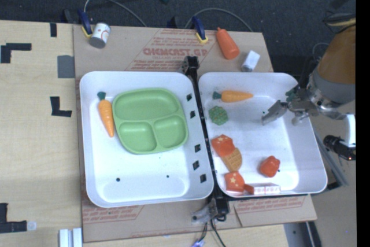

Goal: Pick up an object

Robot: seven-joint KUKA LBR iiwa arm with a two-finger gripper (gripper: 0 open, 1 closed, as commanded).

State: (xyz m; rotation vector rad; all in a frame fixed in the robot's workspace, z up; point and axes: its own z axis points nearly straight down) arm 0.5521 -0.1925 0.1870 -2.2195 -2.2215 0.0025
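Cardboard covers the surface (173, 52) under two bins, and in the right bin (300, 124) the end effector (279, 109), fingers spread and holding nothing, hovers just right of the carrot (236, 96); better to straddle it squarely before closing.

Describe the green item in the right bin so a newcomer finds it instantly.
Start at the right bin, the white one the end effector reaches into. Along its left wall, just below the carrot lying at the top, sits the broccoli. It is small, knobbly and dark green, the only green piece among orange and red neighbours.
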